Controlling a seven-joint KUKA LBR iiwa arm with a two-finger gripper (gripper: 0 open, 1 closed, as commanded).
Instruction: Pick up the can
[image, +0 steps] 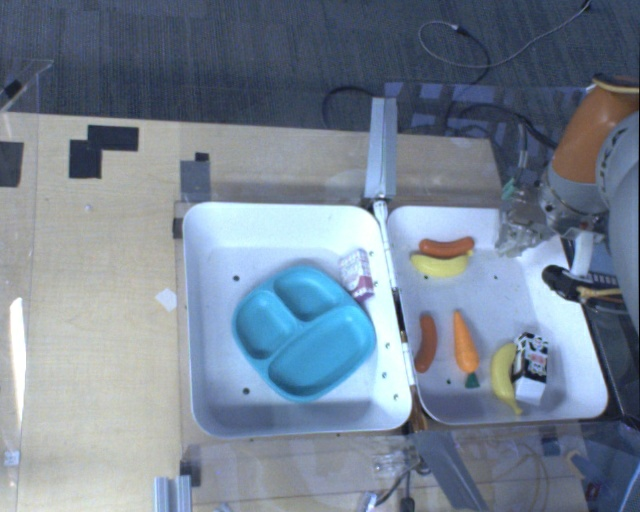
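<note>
Well apart, the can (357, 273) lies left of the tool (517, 238).

This looks like a robotics lab. A pale wooden worktop (90, 330) carries two shallow white bins (200, 300) fixed side by side with metal brackets (381, 150), black tape marks (100, 150) sit on its surface, loose cables (470, 45) trail over grey carpet (200, 50), and plastic toy food (445, 256) serves as test items beside the grey and orange arm (590, 130).
</note>
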